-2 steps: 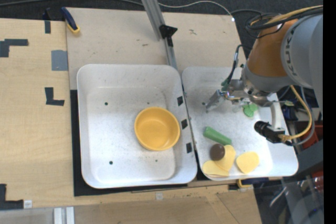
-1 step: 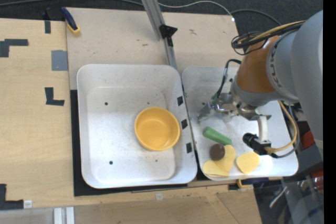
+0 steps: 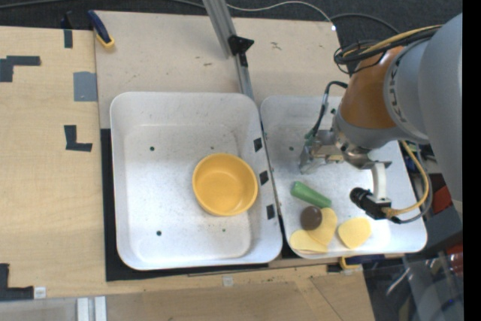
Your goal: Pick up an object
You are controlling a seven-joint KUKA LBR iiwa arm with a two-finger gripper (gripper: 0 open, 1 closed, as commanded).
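Observation:
In the right bin point(image 3: 288, 125), my gripper point(image 3: 310, 158) hangs low over the bin's middle left, beneath the orange-banded wrist point(image 3: 366, 103). A green cylinder point(image 3: 311, 195) lies just below and in front of it, apart from it. A brown round piece point(image 3: 311, 217) sits in front of the cylinder, resting against a pale yellow flat piece point(image 3: 318, 237). A second yellow piece point(image 3: 355, 232) lies to its right. A yellow bowl point(image 3: 225, 184) stands upright in the left bin point(image 3: 158, 133).
A slanted metal pole point(image 3: 216, 5) ends at the bins' shared back corner. A black cable plug point(image 3: 367, 201) hangs off the arm over the right bin. A blue and yellow clamp point(image 3: 100, 28) lies at the bench's far left.

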